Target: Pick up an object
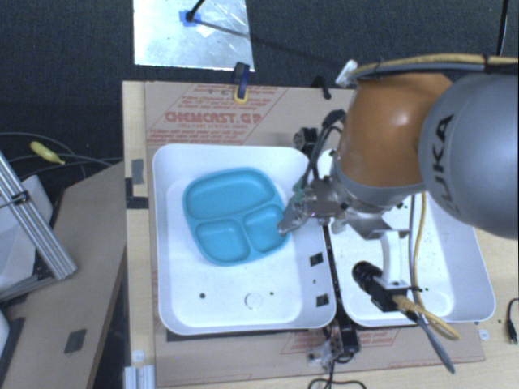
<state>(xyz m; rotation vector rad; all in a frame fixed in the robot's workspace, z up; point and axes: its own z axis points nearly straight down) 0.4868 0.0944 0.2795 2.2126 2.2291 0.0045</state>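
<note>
A blue divided plate (231,213) with three compartments lies tilted in the left white bin (235,310), toward its back. My gripper (292,215) hangs at the plate's right edge, close to the wall between the two bins. Its tips sit right against the plate's rim, and I cannot make out whether anything is between them. The arm's orange band and grey wrist cover much of the right bin (466,298).
The bins stand on a cardboard sheet (219,112) with red lettering. A silvery sheet (193,23) lies on the dark floor behind. A metal frame (32,225) stands at the left, beside the bench.
</note>
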